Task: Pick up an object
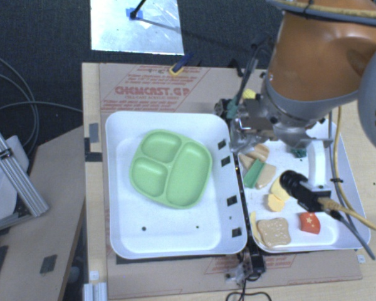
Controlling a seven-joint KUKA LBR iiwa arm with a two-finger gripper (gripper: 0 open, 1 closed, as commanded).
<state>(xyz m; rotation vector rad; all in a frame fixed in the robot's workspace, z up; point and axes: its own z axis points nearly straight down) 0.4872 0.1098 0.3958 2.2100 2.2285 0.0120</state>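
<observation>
My gripper hangs low over the far left corner of the right bin, under the big orange wrist. Just in front of it lie a tan piece, a green stick and a pale cream piece. Nearer the front of that bin are two yellow pieces, a slice of toy toast and a small red piece. Nothing can be seen held at the gripper.
The left bin holds a light green divided plate. The wall between the two bins runs right beside the gripper. A cardboard sheet lies under both bins, and cables trail at the left.
</observation>
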